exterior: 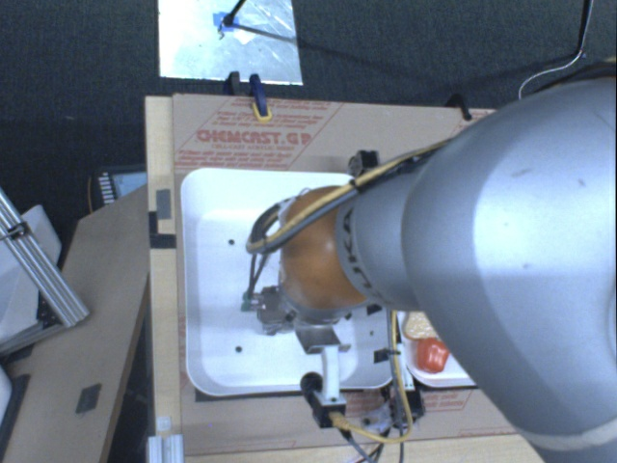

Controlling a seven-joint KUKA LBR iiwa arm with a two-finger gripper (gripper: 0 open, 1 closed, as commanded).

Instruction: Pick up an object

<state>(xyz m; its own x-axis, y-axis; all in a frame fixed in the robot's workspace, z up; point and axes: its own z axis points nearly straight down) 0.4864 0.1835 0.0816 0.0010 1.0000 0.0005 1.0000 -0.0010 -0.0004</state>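
Camera view: grey arm (501, 258) with orange band (313, 258) reaches over the left white bin (207, 258). Gripper state cannot be told. A red object (433, 356) lies in the right bin (453, 381).

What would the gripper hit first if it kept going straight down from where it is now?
Probably the white floor of the left bin. The gripper points down into it, though the arm hides whatever lies directly beneath.

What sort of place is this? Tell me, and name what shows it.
Most likely a robotics lab or test cell, not a home or shop. A grey arm with an orange band reaches over a shallow white bin on a board-covered bench, with aluminium framing alongside.
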